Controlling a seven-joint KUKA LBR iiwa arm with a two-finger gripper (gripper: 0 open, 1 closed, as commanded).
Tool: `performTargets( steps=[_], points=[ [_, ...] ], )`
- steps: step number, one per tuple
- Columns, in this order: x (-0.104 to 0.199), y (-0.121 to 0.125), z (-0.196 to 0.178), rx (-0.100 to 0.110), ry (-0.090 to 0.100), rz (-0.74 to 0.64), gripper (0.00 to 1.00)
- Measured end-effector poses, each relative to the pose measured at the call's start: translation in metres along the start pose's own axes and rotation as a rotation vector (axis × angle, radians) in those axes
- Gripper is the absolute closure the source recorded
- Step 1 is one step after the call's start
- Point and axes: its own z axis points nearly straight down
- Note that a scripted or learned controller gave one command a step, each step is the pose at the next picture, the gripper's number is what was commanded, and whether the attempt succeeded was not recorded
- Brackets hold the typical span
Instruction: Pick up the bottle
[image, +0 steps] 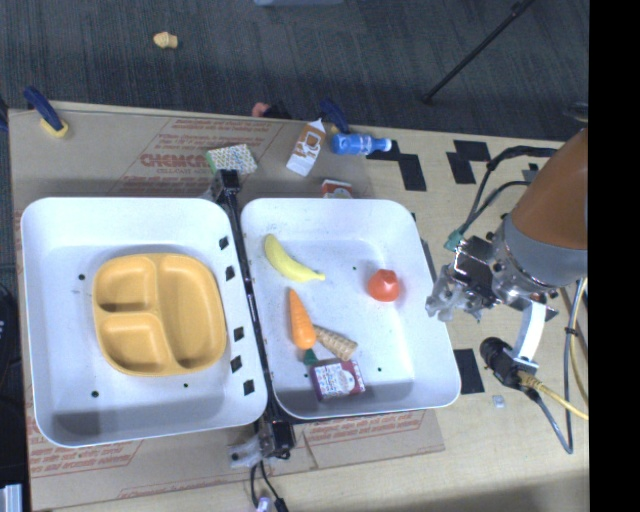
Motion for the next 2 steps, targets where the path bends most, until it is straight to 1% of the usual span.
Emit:
performTargets(
  steps=[1, 2],
  points=[
    [0.061, -0.032, 0.004, 0.001, 0.000, -0.162, 1.00],
    [0.011, -0.006, 0.053, 0.000, -0.001, -0.237, 1.00]
  ],
)
